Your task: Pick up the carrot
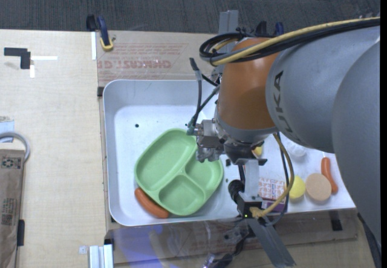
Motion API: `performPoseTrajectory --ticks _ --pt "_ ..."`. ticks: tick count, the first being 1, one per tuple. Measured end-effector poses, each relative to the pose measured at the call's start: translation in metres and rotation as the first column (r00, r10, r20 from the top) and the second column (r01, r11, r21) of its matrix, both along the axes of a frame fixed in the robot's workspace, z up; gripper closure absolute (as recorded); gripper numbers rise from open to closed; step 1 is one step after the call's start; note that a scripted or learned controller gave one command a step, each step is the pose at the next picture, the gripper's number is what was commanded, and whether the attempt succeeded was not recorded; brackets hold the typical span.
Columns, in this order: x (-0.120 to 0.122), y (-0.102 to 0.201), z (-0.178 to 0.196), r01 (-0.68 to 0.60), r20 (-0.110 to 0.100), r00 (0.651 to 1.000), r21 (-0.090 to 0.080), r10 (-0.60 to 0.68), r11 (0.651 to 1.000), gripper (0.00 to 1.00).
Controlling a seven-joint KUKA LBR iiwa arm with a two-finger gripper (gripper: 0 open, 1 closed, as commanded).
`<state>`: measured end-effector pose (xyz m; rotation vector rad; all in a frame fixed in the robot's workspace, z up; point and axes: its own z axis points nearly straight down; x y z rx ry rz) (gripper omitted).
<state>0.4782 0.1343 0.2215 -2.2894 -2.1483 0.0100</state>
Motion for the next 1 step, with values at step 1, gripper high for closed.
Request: performPoseTrajectory --ticks 1 --pt "-0.0003 -0.0285 -0.0039 -0.123 0.002 0.992 0.002 0.123 0.992 1.0"
